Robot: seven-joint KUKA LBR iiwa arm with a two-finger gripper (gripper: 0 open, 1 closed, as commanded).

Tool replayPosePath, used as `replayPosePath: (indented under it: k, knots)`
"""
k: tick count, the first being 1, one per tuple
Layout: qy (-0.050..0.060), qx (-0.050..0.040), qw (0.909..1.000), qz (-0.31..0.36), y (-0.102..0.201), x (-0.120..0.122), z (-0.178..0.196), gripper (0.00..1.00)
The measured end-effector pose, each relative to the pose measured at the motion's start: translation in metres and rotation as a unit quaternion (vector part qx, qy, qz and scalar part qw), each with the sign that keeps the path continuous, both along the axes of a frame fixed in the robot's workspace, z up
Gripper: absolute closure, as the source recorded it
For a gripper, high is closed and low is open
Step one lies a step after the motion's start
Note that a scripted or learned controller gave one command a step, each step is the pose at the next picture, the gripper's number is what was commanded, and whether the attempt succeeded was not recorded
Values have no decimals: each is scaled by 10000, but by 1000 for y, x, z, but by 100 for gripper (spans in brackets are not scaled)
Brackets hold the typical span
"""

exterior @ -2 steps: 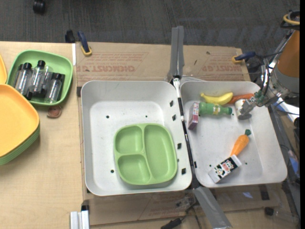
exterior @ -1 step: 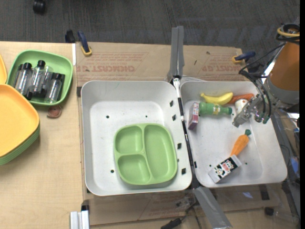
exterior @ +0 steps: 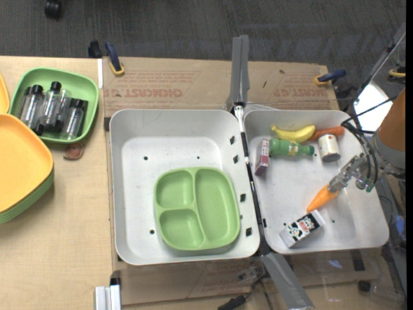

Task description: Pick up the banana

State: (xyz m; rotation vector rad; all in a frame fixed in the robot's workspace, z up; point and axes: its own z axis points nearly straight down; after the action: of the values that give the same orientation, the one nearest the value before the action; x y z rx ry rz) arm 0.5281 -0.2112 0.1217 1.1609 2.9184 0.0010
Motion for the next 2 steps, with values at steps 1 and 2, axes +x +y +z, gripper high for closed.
replayPosePath:
  k: [1,2]
  knots:
    - [-16,-7,9972,743,24,77,-24,100]
    - [-6,-4,9993,372,-11,54,-29,100]
